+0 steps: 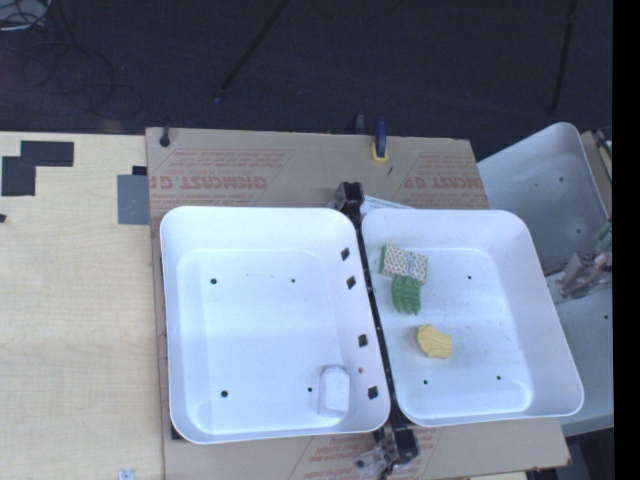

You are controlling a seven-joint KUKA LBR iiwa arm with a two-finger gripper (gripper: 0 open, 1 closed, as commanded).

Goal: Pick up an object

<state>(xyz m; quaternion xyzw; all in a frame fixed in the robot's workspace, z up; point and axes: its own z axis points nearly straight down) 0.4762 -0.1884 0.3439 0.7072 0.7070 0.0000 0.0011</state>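
Two white bins on the worktop.
Right bin (545, 298) holds a green block (406, 295), a patterned block (404, 262), a yellow piece (434, 342); end effector state: cannot tell.

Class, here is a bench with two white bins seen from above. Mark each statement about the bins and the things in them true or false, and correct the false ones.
1. The yellow object lies in the right bin. True.
2. The green block lies in the left bin. False: it lies in the right bin, below the patterned block.
3. A white object lies near the left bin's lower right corner. True.
4. The yellow object touches the green block. False: bare bin floor shows between them.
5. The two bins stand side by side. True.
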